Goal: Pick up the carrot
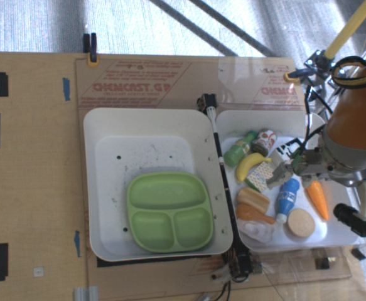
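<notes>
— Where's the carrot [318, 199]?
— In the right bin [344, 233], lying near the right side, next to the blue bottle [287, 199] and above the round cookie [301, 222].
— And the pincer [284, 170]?
— Just left of the carrot, over the toys. Can't tell if open or shut. Nothing seen in it.
— Left bin [107, 137]?
— Holds a green plate [169, 211].

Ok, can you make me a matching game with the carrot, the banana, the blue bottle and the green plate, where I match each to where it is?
Things:
1. carrot
2. banana
3. blue bottle
4. green plate

Places:
A. alone in the left bin
B. right bin, between the bottle and the arm
C. right bin, just left of the carrot
D. right bin, beside the green toy near the divider

Pairs: 1-B, 2-D, 3-C, 4-A
</notes>
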You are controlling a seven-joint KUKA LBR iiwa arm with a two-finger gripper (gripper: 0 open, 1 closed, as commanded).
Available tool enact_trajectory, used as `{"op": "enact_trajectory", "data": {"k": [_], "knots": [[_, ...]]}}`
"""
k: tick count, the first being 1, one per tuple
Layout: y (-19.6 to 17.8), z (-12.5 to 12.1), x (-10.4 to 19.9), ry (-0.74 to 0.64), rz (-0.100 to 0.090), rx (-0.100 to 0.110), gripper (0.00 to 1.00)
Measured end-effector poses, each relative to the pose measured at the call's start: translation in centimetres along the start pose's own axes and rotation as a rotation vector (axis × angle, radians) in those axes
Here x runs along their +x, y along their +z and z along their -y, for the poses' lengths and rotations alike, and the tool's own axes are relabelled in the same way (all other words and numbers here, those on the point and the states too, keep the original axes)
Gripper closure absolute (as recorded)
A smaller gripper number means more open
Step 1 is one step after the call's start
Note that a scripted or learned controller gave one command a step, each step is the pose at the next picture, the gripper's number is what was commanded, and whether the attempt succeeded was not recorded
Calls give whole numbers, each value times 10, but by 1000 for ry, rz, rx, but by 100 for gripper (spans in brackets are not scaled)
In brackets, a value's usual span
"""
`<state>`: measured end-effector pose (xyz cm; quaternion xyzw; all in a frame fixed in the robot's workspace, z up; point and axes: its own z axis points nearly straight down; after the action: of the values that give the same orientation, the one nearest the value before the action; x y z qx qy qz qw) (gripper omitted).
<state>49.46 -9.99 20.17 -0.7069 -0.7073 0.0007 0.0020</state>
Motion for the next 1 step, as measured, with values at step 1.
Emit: {"op": "enact_trajectory", "data": {"k": [1], "knots": [[52, 17, -75, -127, 1, 4, 0]]}}
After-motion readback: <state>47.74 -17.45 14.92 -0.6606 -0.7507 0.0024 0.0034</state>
